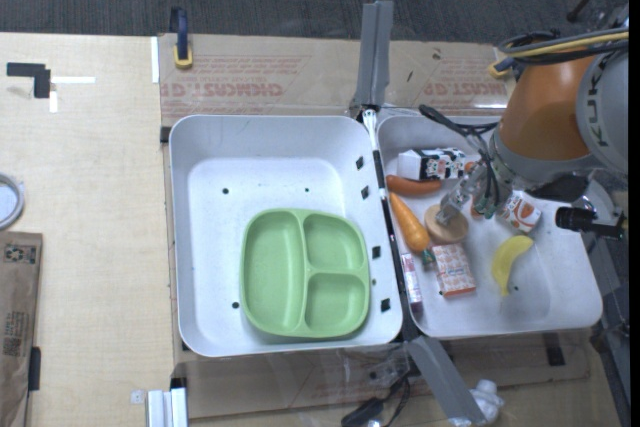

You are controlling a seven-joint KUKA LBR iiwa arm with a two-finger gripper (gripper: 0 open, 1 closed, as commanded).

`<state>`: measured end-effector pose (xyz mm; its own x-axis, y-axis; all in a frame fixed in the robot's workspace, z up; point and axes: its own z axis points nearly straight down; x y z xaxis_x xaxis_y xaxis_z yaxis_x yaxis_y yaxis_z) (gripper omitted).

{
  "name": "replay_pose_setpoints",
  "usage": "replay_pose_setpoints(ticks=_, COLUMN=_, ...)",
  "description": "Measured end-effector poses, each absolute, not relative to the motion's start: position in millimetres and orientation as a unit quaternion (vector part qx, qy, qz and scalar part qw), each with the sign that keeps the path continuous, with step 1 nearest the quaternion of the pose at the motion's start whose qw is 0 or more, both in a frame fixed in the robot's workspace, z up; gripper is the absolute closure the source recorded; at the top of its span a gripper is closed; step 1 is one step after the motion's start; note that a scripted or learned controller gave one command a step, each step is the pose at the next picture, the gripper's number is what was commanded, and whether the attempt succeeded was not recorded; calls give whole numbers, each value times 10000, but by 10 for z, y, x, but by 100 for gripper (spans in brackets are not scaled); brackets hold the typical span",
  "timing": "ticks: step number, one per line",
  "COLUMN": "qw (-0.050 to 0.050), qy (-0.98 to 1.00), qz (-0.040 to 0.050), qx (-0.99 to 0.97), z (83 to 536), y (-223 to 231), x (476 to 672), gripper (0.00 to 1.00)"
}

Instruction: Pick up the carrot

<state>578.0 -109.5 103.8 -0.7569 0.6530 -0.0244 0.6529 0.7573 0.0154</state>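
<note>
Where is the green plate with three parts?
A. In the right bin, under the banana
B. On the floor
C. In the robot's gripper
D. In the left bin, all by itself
D: the green plate lies flat in the left bin, while the carrot and banana lie in the right bin.

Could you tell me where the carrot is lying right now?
The carrot lies in the right bin, along its left wall, just below the sausage.
</note>
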Motion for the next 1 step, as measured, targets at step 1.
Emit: replay_pose_setpoints(ticks=1, qw=6, qy=9403, qz=0, qx=3404, z=1914, y=-584, x=5278, gripper=100)
